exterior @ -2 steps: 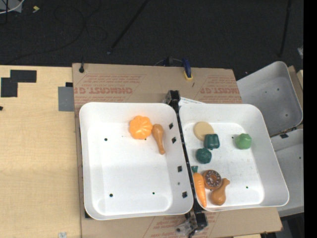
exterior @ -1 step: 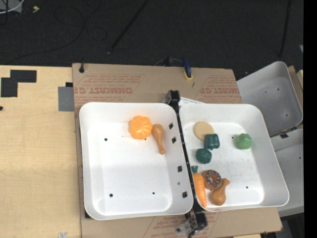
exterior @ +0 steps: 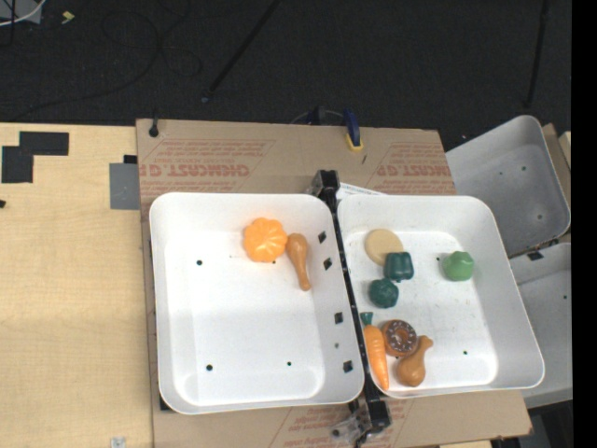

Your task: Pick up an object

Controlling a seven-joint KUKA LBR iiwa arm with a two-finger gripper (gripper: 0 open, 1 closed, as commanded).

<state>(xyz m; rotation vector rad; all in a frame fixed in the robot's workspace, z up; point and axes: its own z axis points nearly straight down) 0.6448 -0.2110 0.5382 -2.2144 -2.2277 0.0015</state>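
End effector room: left bin floor open below pumpkin.

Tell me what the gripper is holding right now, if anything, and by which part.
Nothing is seen held. The orange pumpkin and drumstick lie loose in the left bin; the carrot and other toys lie in the right bin.

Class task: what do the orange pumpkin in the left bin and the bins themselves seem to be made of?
Pumpkin: probably moulded plastic toy, smooth with ribbed lobes, uniform orange. Left bin and right bin: likely thin formed plastic, white, rounded corners, faint sheen.
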